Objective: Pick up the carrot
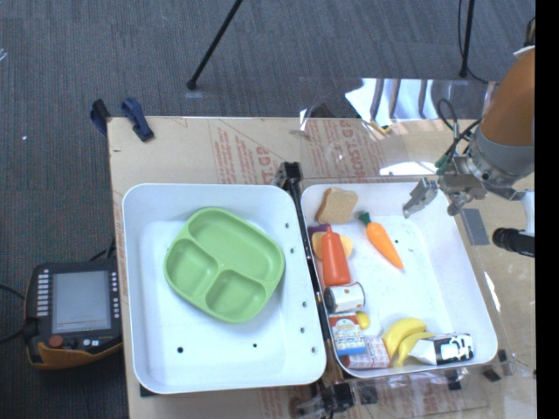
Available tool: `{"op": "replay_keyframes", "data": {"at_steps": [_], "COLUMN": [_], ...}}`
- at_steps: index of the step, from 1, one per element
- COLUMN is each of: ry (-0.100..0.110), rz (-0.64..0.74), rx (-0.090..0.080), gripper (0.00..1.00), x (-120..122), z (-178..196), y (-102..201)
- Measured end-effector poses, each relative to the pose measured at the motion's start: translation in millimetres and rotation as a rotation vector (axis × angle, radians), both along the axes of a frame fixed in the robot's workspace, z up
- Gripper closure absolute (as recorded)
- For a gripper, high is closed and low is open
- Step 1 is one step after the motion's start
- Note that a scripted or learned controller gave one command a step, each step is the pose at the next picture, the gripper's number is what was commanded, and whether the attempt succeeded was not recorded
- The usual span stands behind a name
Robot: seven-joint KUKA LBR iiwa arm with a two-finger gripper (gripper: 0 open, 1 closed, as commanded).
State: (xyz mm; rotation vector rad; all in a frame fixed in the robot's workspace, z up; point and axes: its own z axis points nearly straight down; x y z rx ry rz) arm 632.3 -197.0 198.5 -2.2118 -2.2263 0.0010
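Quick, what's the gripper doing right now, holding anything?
Gripper: open, holding nothing, above the right bin's far edge; the carrot lies apart from it.

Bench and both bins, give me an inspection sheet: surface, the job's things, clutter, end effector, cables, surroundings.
Surface: brown bench bearing a left bin and a right bin, side by side.
Job's things: carrot lying loose in the right bin, green end toward the far side.
Clutter: green plate in the left bin; bread slice, orange bottle, can, bananas and small carton in the right bin.
End effector: end effector above the right bin's far right corner, apart from the carrot.
Cables: dark cable by the wrist.
Surroundings: control pendant on grey carpet, tripod leg behind.
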Motion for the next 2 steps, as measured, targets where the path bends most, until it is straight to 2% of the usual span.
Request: {"op": "replay_keyframes", "data": {"at_steps": [1, 2], "ry": [0.003, 0.004], "rz": [-0.256, -0.252], "rx": [0.0, 0.0], "gripper": [0.0, 1.0], "x": [-1, 0], "z": [-113, -102], "y": [36, 37]}}
